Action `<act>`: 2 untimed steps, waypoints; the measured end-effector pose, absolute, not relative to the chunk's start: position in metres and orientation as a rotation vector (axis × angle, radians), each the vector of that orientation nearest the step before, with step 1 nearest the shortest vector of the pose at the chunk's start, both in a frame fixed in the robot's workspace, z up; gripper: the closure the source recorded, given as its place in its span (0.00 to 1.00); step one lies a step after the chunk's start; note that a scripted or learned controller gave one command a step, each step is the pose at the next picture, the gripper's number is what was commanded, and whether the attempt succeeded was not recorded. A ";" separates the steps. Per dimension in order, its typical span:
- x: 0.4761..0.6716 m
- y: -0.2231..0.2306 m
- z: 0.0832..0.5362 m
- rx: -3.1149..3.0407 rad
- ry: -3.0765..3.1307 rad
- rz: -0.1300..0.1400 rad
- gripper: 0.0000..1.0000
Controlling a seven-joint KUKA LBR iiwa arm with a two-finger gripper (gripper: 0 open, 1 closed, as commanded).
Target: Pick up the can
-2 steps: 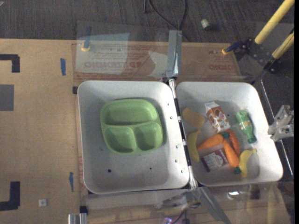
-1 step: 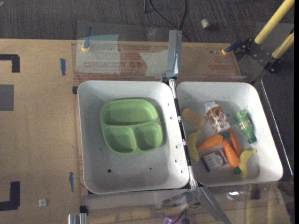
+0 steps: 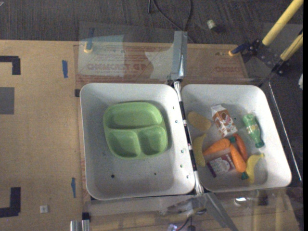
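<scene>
Camera view, looking down on the bench: the can [image 3: 221, 166] looks to be the red-and-white labelled piece lying on its side near the front of the right bin [image 3: 275, 129]. The view is soft, so I can't be sure of its ends. Its long axis runs roughly across the bin, left to right, with the right end tipped slightly toward the back. That end is tucked against an orange carrot [image 3: 237, 156].

A second carrot [image 3: 217, 147] lies just behind the can, slanting up to the right. A yellow banana [image 3: 253, 164] curves just to the right of the first carrot, near the bin's front right corner. Further back a green bottle [image 3: 252, 129] lies on its side, lengthwise front to back. A small white-and-orange carton [image 3: 224, 120] lies to its left. A pale yellow oval piece [image 3: 198, 121] lies by the left wall, and a yellow strip [image 3: 198, 150] sits in front of it.

The left bin [image 3: 96, 167] holds a green divided plate [image 3: 136, 129]. The plate has one long compartment at the back and two smaller ones in front, and nothing lies on it.

Whether the gripper is wide or narrow I cannot tell.
</scene>
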State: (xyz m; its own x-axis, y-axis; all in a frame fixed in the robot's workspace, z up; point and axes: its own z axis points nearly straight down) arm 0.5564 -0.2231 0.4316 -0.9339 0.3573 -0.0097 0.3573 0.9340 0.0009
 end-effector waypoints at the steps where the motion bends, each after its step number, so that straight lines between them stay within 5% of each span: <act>1: 0.638 -0.223 0.437 0.816 3.023 0.000 1.00; 2: 0.658 -0.225 0.438 0.940 2.986 0.001 1.00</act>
